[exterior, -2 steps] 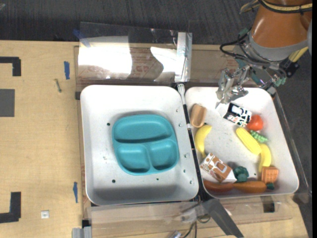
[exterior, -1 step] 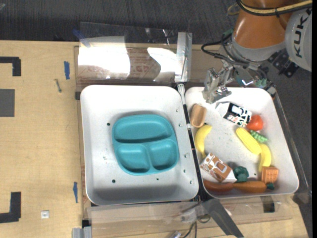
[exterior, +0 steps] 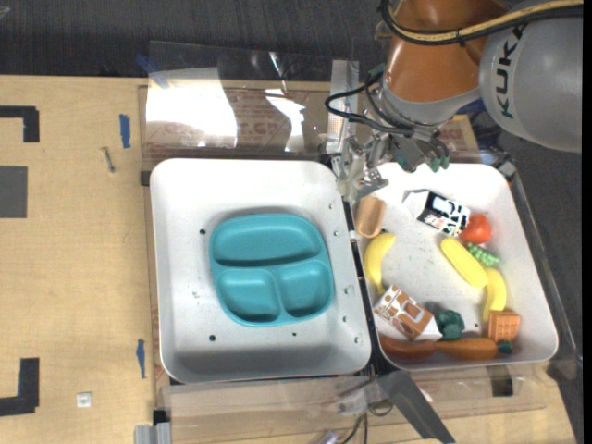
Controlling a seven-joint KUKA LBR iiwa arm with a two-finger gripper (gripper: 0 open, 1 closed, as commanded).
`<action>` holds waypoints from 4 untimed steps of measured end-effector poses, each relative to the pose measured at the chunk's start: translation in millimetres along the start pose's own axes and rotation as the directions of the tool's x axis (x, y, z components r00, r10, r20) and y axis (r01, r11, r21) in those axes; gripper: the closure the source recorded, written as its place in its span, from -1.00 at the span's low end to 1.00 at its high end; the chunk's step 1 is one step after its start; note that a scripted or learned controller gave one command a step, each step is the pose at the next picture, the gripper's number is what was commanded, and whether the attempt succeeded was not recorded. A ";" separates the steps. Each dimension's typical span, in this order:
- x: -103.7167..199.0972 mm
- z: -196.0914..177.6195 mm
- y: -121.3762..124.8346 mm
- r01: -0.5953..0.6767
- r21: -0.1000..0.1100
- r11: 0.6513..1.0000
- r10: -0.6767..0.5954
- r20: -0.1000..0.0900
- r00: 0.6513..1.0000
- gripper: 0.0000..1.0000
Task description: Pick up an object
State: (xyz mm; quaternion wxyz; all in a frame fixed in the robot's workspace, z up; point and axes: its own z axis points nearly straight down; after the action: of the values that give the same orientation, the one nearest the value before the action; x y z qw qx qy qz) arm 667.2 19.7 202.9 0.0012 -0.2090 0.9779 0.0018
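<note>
Cut off by the top and right edges: most of the arm [exterior: 518, 54]. Too blurred to read at the right bin's [exterior: 532, 248] back-left corner: the gripper [exterior: 363, 169]. Partly buried under neighbours: the carrot [exterior: 444, 348] and 1 small green toy [exterior: 450, 322].

**One fixed camera above the bench**

There is one view. The camera sits above the bench and looks down at a slant, so both white bins fit in the frame. The left bin [exterior: 176, 276] takes the centre, and the right bin [exterior: 527, 248] reaches toward the lower right. The arm [exterior: 546, 72] comes in from the upper right. The camera is near enough to tell small items apart. Bare bench surface [exterior: 65, 266] covers the left part.
</note>
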 end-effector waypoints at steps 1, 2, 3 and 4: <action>-11.0 -16.6 21.6 -0.083 0.004 0.997 0.083 0.009 0.997 1.00; -23.5 -8.6 51.4 -0.203 0.002 0.979 0.203 0.004 0.979 1.00; -42.4 -15.9 93.0 -0.252 0.001 0.968 0.252 0.009 0.968 1.00; -55.4 -0.1 126.5 -0.337 0.001 0.941 0.337 0.005 0.941 1.00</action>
State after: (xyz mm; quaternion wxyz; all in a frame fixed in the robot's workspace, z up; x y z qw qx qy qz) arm 666.0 157.7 203.6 0.0031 -0.0385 0.9993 0.0017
